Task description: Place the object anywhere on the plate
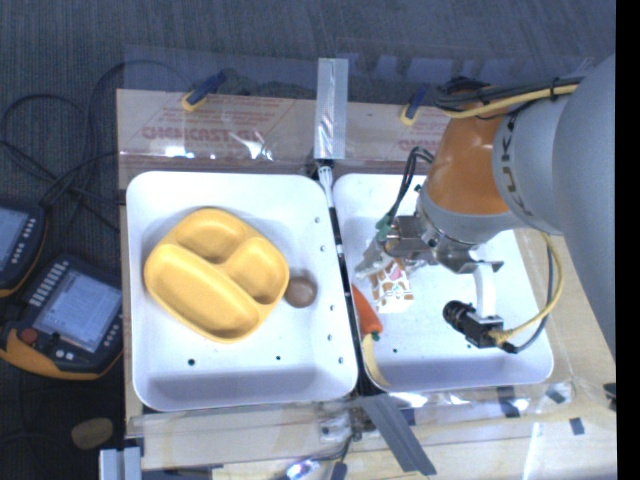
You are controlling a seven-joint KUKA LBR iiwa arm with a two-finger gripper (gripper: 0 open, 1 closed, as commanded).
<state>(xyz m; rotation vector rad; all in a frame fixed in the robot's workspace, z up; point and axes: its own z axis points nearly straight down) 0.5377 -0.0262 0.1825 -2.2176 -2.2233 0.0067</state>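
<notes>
Arm over right bin, yellow three-compartment plastic plate point(215, 271) in left bin.
Gripper point(392, 266) right of plate, grip state unreadable; small brown round object point(300, 291) touching plate's right edge.

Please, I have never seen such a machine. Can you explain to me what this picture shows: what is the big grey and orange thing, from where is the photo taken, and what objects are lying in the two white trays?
The photo is taken by one fixed camera above the bench, looking down at a slant. The big grey and orange thing is a robot arm, reaching in from the picture's right. At its end is a claw for grasping things; I cannot tell if it is open or shut.

On the bench are two shallow white bins. The left bin contains a yellow plate with compartments, and a small brown round object beside it. In the right bin, just under the claw, lie a small patterned packet and an orange object like a carrot.
</notes>
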